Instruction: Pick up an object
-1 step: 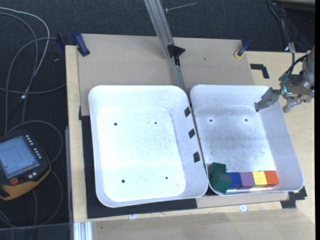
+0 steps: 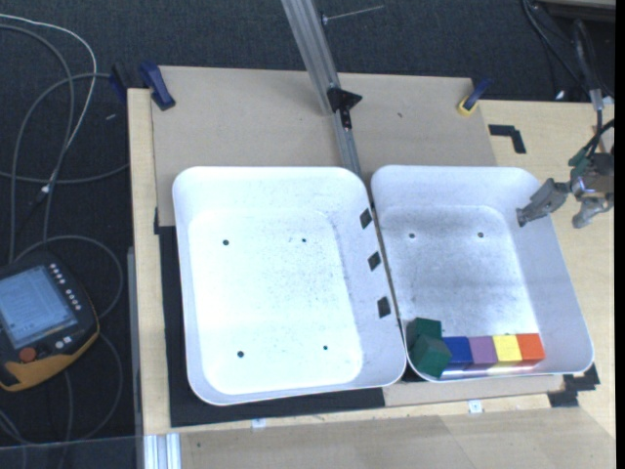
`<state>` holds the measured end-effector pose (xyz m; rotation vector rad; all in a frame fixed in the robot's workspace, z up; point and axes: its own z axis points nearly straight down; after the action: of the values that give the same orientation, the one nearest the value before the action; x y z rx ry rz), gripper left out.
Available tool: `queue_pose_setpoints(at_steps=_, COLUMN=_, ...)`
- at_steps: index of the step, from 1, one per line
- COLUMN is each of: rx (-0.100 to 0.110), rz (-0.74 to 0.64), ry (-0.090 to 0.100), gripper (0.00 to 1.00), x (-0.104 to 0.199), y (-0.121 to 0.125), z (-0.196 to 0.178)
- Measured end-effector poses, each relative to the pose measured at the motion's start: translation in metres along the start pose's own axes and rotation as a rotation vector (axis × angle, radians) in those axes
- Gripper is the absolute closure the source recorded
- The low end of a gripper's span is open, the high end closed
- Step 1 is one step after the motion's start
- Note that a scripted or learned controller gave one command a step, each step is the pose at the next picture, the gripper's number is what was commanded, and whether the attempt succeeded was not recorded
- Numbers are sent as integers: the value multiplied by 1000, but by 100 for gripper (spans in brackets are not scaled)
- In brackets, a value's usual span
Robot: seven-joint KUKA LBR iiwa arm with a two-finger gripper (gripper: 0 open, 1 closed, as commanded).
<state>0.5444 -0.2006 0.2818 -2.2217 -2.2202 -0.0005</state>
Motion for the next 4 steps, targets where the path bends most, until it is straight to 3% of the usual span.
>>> queue_pose_setpoints(at_steps=1, rx=8, rz=-2, ry=3, gripper=0, x=9, y=24, z=113)
queue_pose_setpoints(at_steps=2, rx=-3, rz=-3, ry=0, gripper=100, x=8, y=27, z=97)
queue_pose_setpoints(at_steps=3, rx=-7, rz=-9, ry=1, gripper=100, x=74, y=16, z=47)
queue_pose_setpoints(at_steps=4, rx=-3, rz=-10, ry=3, gripper=100, x=162, y=23, z=42)
